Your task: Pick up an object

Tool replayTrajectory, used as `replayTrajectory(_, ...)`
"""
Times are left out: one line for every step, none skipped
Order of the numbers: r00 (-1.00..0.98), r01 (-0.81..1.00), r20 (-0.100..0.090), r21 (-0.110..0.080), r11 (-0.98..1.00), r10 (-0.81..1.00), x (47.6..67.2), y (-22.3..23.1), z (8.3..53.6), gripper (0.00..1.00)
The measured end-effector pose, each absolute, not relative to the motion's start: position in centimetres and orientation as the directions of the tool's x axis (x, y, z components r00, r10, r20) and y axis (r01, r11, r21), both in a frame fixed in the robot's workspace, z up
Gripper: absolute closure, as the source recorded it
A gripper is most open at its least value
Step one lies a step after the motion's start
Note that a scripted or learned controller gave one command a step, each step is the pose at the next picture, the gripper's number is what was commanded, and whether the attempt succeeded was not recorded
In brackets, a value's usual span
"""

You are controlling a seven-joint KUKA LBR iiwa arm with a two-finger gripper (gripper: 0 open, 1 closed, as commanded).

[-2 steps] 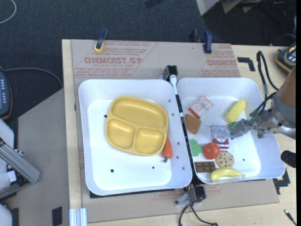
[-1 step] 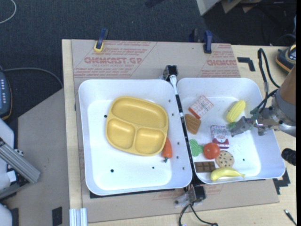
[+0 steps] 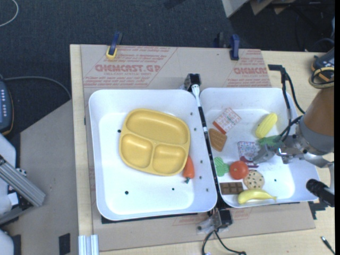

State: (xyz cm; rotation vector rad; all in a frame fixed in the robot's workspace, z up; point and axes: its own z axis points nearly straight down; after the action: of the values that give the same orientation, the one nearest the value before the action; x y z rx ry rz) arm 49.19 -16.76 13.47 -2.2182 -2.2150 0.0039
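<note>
metal two-finger gripper (image 3: 261, 154) hangs over crowded toys by the round red tomato (image 3: 238, 169); can't tell its state, could easily snag two.

**Colours and patterns across the two bins**

The yellow three-compartment plastic tray (image 3: 154, 141) is showing plain yellow against the shallow white left bin (image 3: 103, 142). An orange toy carrot (image 3: 189, 168) is glowing beside it. In the white right bin (image 3: 281, 182), a red tomato (image 3: 238, 169), yellow banana (image 3: 255, 196), yellow corn cob (image 3: 266, 125), chip-speckled tan cookie (image 3: 254, 180), brown chocolate bar (image 3: 231, 187) and red-and-white checked packet (image 3: 227, 119) are lying.
</note>
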Motion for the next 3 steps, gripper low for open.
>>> replayTrajectory(0.001, 1.0, 0.006, -0.002, -0.001, 1.0, 49.3, -16.7, 8.6, 0.0)
replayTrajectory(0.0, 1.0, 0.003, 0.009, 0.0, 1.0, 49.6, -16.6, 10.0, 1.0)
replayTrajectory(-0.001, 1.0, -0.003, 0.004, 0.001, 1.0, 50.3, -17.4, 15.3, 1.0)
